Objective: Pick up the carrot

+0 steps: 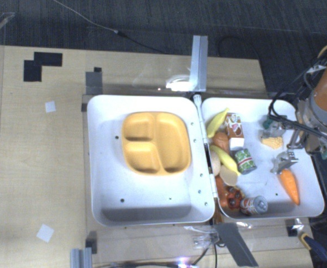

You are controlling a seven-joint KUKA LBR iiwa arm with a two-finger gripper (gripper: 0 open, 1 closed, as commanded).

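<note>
- Your carrot (289, 186) lies in the right bin (314, 208), near its right wall and toward the front, clear of the pile of food along the bin's left side
- Your tool (285, 162) sits just above the carrot's thick end, almost touching it; whether it is open or closed, you cannot tell from this view
- The carrot's long axis runs from the thick end under the tool down to the tip pointing toward the front right corner
- Judge the next move as a short drop onto the thick end
</note>
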